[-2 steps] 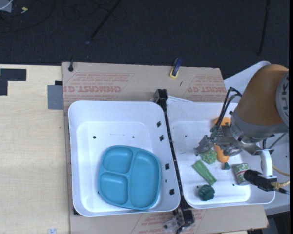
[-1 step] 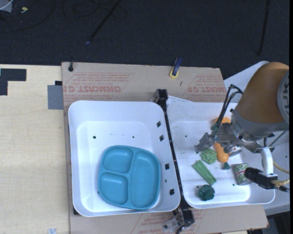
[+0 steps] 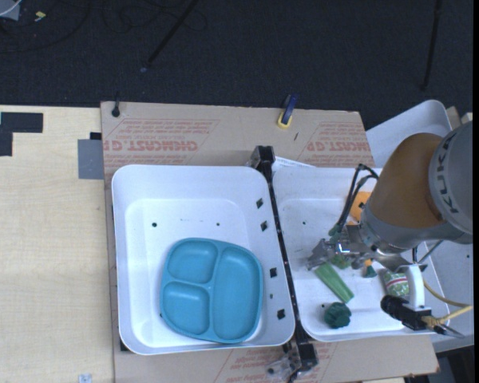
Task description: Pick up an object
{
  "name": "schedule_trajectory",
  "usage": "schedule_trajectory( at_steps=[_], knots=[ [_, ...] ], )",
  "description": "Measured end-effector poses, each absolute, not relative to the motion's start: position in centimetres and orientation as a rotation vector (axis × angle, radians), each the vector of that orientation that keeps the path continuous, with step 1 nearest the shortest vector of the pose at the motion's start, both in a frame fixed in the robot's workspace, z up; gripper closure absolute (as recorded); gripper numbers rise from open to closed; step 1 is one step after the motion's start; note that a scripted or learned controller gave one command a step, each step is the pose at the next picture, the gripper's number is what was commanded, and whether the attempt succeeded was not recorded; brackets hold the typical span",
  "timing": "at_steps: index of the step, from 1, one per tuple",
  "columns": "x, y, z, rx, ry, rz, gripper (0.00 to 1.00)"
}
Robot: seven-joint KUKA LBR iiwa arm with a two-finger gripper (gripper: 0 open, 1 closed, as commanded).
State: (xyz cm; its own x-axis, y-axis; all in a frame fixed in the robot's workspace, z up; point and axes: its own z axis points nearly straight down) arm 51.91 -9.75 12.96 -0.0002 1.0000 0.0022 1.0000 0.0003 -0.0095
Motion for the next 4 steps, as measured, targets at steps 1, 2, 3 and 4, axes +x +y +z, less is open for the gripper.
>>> schedule_trajectory(
  at_steps=[1,2,3,4],
  knots=[
    [51.8,-9.6,8.5,-2.218,-2.218,0.004,0.00],
    [51.8,-9.8,9.7,-2.227,-2.209,0.003,1.00],
    [51.1,-9.4,15.5,-2.221,-2.223,-0.002,1.00],
    [51.1,-9.9,21.6,-2.222,-2.222,-0.001,1.00]
  ],
)
